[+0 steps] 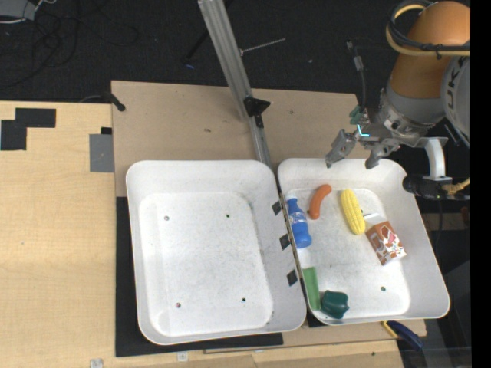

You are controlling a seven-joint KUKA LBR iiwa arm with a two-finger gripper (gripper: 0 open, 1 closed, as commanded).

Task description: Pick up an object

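- the jaws are spread apart with nothing between them; the gripper [356, 150] hangs over the far rim of the right bin [430, 282], above and behind the objects.
- the things to choose from all lie in the right bin: an orange sausage-shaped piece [319, 200] and a yellow corn cob [352, 211] nearest the gripper, a blue bottle [298, 222] lying along the left wall, a red-and-white packet [385, 242] toward the right, and a green stick [311, 285] with a dark green lump [334, 303] at the near corner.
- no pick has begun, by my reading; the arm is poised, not committed to any one target.
- risk: the orange piece and the corn cob lie near each other, so fingers coming down between them could nudge one aside or close on both.
- risk: the corn cob and the bottle are rounded and would likely roll or squirt out if the fingers close off-centre.
- risk: the bottle and the green stick hug the bin's left wall, which leaves little room for a finger on that side; a descent there could strike the rim.
- risk: the packet looks flat and may be hard to get fingers under or around.
- surface: two shallow white bins sit side by side on a tan board; the left bin [153, 182] is to the left of the divider.
- room: a metal rail [230, 67] slants up behind the bins, a pale wood bench surface [54, 221] lies to the left, and dark floor with cables runs along the back.
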